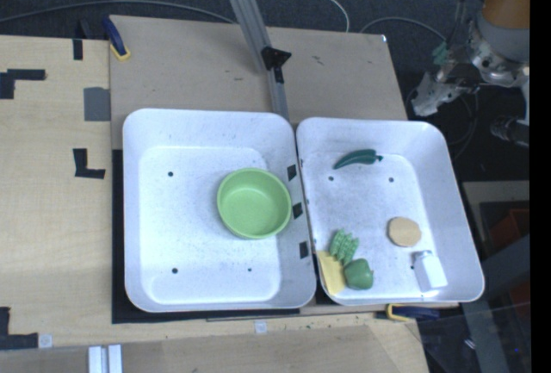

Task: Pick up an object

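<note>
Gripper (428,97) parked off the bench, up and to the right of the right bin (448,182); fingers' spread cannot be told.

Seen from above: hangs past the bench's right edge, holding nothing visible, well apart from everything in the bins. Nearest pick: pepper (356,158), lying down and to the left of the gripper, near the right bin's far wall, long axis roughly left-right with a slight tilt. Further toward the near rim: tan disc (404,232), white block (426,268), and a green and yellow cluster (344,263) by the bin's left wall. Bowl (253,203) upright in the left bin (155,216), farthest off. Probably a reach left and down toward the pepper, closing across its short width.
</note>
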Controlling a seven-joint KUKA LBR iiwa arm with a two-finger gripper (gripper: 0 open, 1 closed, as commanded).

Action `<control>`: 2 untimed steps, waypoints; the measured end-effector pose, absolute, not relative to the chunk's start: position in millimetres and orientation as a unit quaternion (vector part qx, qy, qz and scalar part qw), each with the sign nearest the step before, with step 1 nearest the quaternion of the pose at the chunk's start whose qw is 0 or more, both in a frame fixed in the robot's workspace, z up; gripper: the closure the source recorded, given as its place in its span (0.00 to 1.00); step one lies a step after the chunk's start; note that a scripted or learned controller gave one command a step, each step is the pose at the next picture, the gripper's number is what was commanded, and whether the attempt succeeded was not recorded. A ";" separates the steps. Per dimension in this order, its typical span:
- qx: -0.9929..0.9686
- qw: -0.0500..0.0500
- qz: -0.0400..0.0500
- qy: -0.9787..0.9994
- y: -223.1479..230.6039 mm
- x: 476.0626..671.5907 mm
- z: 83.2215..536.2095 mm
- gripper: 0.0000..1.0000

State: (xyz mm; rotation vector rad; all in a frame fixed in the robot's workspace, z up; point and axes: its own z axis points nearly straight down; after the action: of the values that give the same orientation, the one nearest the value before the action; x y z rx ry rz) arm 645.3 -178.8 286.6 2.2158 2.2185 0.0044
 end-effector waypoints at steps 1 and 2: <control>0.706 -0.001 -0.001 0.709 -127.7 627.6 268.8 1.00; 0.705 -0.001 0.000 0.709 -83.5 608.7 271.3 1.00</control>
State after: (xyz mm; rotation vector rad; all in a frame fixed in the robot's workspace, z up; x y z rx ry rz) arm 608.7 -83.5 271.3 2.2174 2.2291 -0.0009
